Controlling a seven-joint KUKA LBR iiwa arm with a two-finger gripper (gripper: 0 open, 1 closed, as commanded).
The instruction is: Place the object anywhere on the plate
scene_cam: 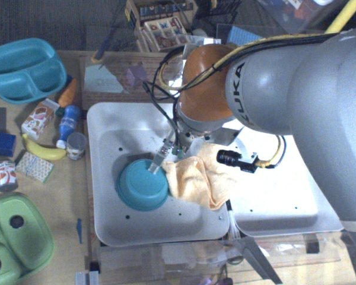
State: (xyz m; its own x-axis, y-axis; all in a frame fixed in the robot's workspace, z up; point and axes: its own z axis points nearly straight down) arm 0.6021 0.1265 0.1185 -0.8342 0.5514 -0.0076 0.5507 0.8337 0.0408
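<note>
A round blue plate (142, 187) lies in the left white bin (107, 129), towards its front left. A crumpled yellow cloth (197, 180) lies just right of the plate, touching its rim and reaching the divide between the two bins. My gripper (161, 158) hangs from the orange-banded wrist (204, 91), with its tip just above the plate's back right rim and the cloth's left corner. Nothing is visibly held in it. The arm hides the back of the left bin.
The right white bin (285, 206) lies largely under the grey arm. On the bench left of the bins are a teal divided tray (26, 70), a banana (43, 149), a blue bottle (67, 123), a can (76, 144) and a green tray (18, 239).
</note>
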